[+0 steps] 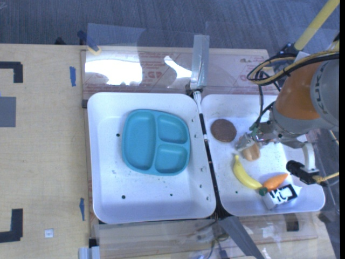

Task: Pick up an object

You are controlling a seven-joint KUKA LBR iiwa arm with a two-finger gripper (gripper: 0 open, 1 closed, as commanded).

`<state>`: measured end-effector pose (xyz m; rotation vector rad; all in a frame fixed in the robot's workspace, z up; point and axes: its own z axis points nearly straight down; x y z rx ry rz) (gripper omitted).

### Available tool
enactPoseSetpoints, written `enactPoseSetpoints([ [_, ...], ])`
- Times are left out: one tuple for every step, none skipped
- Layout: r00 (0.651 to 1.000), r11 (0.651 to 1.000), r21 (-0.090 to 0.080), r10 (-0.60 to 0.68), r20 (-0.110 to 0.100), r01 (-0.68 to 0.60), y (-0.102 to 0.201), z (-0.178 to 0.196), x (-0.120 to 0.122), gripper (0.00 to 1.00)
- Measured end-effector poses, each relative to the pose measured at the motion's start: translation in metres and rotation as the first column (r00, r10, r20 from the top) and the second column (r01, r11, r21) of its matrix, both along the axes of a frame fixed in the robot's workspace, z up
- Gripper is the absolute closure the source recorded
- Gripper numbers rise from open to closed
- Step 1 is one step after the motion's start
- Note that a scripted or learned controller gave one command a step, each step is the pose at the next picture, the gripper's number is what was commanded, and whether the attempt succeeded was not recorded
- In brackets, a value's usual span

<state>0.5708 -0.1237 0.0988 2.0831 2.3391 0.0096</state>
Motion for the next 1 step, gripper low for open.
enactPoseSetpoints([
  [0.998, 0.998, 0.003, 0.058, 0.001, -0.058, 0.0665, 0.0916, 0.075, 1.0],
])
